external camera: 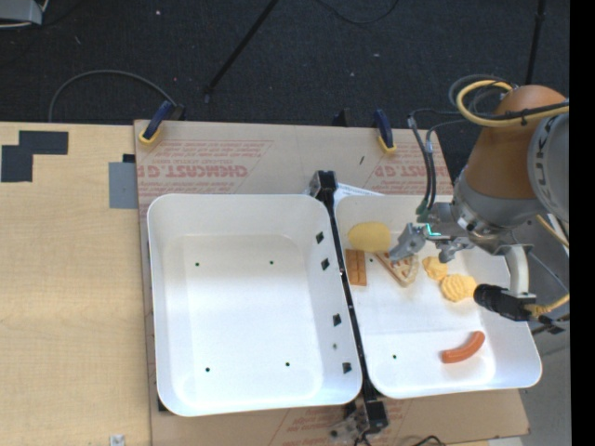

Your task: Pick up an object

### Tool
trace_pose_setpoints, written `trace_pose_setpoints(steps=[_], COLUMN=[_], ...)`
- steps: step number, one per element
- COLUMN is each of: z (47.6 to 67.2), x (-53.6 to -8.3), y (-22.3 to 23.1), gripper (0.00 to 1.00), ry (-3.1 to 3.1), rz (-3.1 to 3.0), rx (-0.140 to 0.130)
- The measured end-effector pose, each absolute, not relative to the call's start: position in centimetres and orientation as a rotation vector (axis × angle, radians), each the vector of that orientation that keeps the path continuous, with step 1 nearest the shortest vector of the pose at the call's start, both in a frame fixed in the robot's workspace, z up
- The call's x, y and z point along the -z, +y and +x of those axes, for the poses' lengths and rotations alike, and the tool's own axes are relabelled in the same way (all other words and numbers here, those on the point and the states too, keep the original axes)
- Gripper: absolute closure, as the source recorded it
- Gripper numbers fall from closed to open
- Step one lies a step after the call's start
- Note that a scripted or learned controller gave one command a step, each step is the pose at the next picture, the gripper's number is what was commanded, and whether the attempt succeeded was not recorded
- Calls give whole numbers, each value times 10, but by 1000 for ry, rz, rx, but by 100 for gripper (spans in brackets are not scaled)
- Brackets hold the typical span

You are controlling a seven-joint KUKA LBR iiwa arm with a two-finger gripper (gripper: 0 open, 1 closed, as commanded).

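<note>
tool [409, 246] hangs low in the right bin [502, 365], its tip over a sandwich wedge [402, 269] near the bin's twelve o'clock side; whether it is open or shut, i cannot tell. at nine o'clock of the wedge sits a yellow lemon [370, 236]; at five o'clock a sausage [463, 347]. the wedge looks like light, stiff plastic, likely slippery; best pinched across its flat sides.

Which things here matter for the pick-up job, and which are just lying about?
For the job:
gripper
toast slice under it
yellow round piece
waffle strip
yellow ridged piece
sausage
right bin

Lying about:
left bin
two yellow clamps
cardboard sheet
</note>
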State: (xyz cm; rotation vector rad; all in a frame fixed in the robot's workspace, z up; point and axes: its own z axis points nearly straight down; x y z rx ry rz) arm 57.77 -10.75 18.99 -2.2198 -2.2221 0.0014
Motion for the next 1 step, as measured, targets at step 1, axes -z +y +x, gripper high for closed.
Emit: trace_pose_setpoints(steps=[1], z=[643], x=[-84], y=[-96], gripper=[0], ry=[-2222], rz=[-2218], rx=[-3])
